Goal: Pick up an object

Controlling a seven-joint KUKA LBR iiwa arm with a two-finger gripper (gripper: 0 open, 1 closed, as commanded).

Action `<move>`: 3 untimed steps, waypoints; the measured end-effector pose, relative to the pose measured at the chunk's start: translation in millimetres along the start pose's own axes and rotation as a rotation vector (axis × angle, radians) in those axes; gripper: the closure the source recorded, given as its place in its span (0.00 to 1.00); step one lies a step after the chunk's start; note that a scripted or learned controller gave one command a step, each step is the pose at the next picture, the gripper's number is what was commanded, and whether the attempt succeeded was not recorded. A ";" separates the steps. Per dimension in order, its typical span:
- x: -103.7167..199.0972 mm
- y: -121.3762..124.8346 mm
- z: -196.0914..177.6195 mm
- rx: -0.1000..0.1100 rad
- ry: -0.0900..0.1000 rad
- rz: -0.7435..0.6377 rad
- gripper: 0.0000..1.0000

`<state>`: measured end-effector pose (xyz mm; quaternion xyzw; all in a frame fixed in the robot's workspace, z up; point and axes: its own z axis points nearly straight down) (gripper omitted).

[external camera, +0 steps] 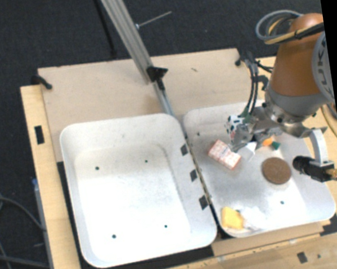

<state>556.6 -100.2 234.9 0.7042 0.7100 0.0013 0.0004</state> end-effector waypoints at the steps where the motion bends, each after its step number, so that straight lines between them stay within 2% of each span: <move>1: 45.5 28.8 -10.6 -0.001 0.000 0.000 1.00; 3: 149.5 78.7 -23.2 0.000 -0.001 0.001 1.00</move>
